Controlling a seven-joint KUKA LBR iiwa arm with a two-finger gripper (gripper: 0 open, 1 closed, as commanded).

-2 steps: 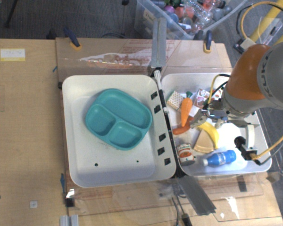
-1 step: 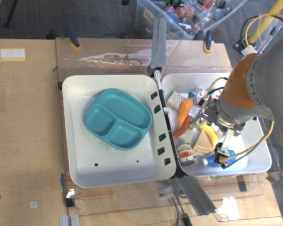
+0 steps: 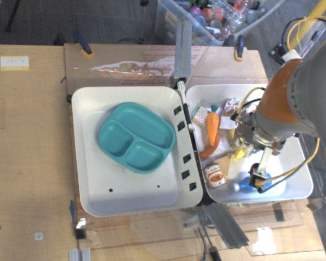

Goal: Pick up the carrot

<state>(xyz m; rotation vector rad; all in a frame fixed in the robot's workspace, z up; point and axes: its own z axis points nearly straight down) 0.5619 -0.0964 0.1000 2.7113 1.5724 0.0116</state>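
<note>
The arm [image 3: 293, 99] bends down into the right bin [image 3: 299, 186], wrist beside the carrot [image 3: 212, 128] (grip state: cannot tell).

**One fixed camera above the table**

The single camera looked down at a slant from above the table [image 3: 27, 145], near enough that the two white bins [image 3: 92, 194] filled the middle, the arm [image 3: 293, 97] entering from the right.
</note>
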